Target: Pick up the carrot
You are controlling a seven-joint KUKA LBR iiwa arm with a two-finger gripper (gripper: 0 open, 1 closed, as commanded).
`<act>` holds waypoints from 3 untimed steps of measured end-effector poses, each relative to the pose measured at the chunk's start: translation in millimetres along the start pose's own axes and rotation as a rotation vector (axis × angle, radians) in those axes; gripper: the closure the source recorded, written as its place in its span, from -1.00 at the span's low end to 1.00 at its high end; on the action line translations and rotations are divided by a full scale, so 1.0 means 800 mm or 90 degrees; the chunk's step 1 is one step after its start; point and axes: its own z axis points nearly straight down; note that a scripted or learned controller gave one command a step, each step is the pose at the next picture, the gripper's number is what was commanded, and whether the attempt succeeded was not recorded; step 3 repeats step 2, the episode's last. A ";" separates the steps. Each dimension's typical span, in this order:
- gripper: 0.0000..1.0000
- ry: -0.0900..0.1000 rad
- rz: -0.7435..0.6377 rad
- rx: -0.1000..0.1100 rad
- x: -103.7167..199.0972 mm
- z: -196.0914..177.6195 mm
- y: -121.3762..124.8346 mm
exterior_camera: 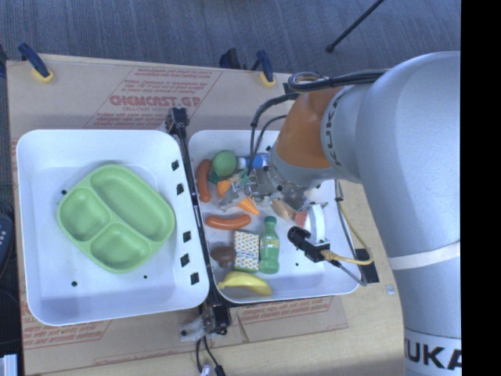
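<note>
A bench (70,84) covered in brown cardboard is seen from above, with dark grey carpet beyond it and two shallow white bins set side by side on it. In the left bin (39,280) a pale green divided plate (116,216) is laid flat. The right bin (337,284) is crowded with toy food: a green ball (225,163), a sausage (203,180) near the left wall, a second sausage (228,222) lying crosswise, a small patterned carton (246,250), a green bottle (268,246) just beside it, and a banana (245,283) at the near edge. The grey arm with its orange band (309,135) is reached in from the right, and the jaws (244,188) are lowered among the items. The carrot (247,205) is seen just below them, touching or nearly so. Whether the jaws are released or clenched cannot be told.
</note>
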 end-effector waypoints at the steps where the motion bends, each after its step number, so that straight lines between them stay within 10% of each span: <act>1: 1.00 0.000 -0.003 0.001 0.000 -0.012 0.000; 2: 1.00 0.000 0.198 0.001 0.070 -0.125 0.051; 3: 1.00 0.000 0.198 0.001 0.070 -0.125 0.051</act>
